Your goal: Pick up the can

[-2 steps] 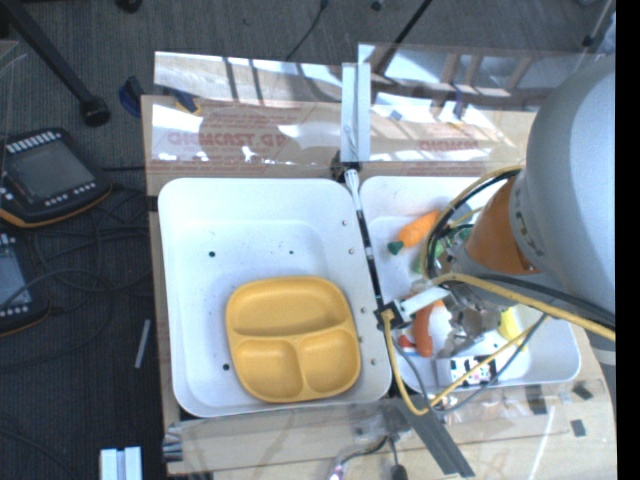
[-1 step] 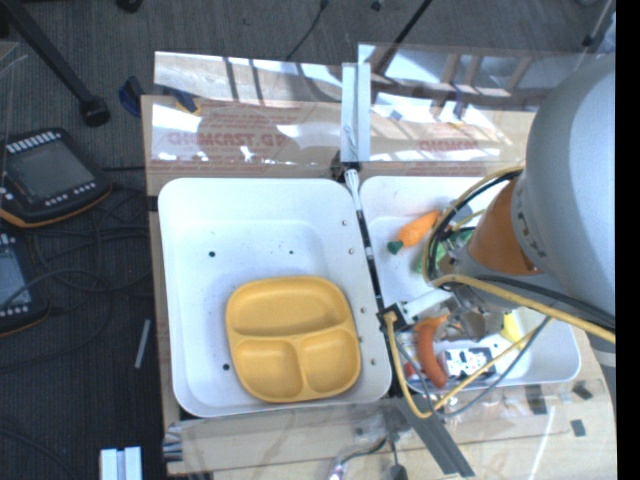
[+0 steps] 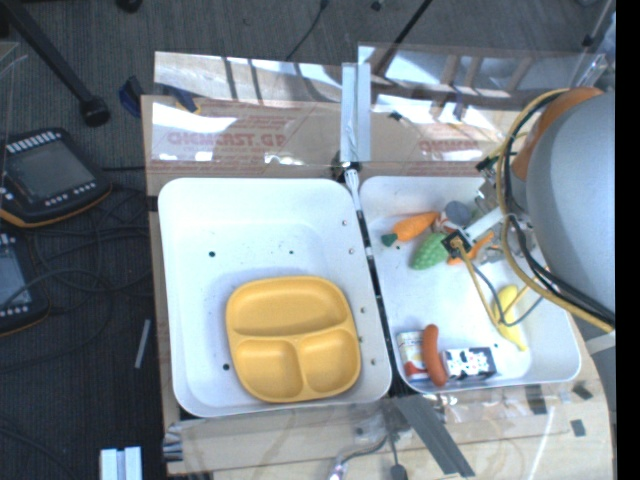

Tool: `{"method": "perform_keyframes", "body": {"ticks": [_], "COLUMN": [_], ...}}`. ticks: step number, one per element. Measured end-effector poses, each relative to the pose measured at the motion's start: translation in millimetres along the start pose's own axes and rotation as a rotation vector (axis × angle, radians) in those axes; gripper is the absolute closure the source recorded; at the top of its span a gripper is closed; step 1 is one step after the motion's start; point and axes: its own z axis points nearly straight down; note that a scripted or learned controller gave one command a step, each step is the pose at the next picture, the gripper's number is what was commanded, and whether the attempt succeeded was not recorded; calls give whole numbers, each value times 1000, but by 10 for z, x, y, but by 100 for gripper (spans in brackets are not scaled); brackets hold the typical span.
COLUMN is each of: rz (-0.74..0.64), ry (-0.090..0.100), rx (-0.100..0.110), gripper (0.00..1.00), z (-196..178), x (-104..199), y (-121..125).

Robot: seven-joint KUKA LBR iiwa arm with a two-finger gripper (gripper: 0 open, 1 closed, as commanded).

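Observation:
The can (image 3: 470,364), white with a dark label, lies on its side near the front edge of the right bin (image 3: 560,368). Just left of it is a red sausage toy (image 3: 433,352). My gripper (image 3: 462,240) reaches in from the right and hangs over the back middle of that bin, close to a green toy (image 3: 430,253) and an orange carrot toy (image 3: 415,227). It is well behind the can and apart from it. The arm's big grey body (image 3: 580,198) hides the bin's right side.
A yellow divided plate (image 3: 292,336) lies in the left bin (image 3: 200,218). A yellow banana toy (image 3: 510,318) lies under looping cables (image 3: 490,288) in the right bin. A small white and red packet (image 3: 409,346) sits by the sausage. A cardboard wall (image 3: 250,138) stands behind both bins.

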Motion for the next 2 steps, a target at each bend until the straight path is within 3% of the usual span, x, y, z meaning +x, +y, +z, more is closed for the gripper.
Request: {"method": "perform_keyframes", "body": {"ticks": [1,2], "rz": [6,-12], "ry": [-6,-18], "rx": [-3,7], "gripper": [0,0], "z": [11,-69], "x": [-46,-95], "y": [29,-1203]}}
